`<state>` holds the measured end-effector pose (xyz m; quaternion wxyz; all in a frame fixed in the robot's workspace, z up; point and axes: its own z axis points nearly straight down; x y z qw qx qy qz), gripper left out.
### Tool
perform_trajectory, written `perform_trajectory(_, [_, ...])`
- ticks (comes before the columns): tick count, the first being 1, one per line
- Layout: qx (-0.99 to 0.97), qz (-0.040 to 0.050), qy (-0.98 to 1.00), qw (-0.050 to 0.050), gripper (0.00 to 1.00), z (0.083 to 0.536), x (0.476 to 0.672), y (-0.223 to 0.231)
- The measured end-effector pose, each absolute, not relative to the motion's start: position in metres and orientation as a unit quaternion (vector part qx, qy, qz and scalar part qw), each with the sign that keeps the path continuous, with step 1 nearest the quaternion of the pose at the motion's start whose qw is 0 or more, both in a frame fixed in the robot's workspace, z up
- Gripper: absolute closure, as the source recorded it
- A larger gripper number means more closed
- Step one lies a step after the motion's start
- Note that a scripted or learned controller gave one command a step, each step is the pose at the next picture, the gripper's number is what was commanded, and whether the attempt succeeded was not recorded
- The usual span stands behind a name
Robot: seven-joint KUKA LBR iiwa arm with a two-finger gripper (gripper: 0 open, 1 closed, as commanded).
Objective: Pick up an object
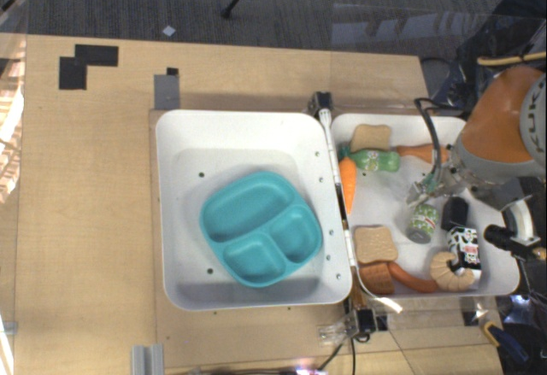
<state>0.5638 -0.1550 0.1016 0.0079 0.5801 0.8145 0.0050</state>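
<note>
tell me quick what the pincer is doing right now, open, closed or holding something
Pincer: cannot be told; it sits low in the right bin, just above the small can.

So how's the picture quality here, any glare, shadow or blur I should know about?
In the camera view, lighting is even and focus fairly sharp; the teal three-compartment plastic plate casts a soft shadow in the left shallow white bin, bright sun patches wash out the far left bench edge, and small items around the pincer look slightly soft.
</note>
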Motion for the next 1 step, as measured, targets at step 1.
perform_trajectory(1, [0.556, 0.0064, 0.831, 0.01, 1.0, 0.2357, 0.5808, -0.0933])
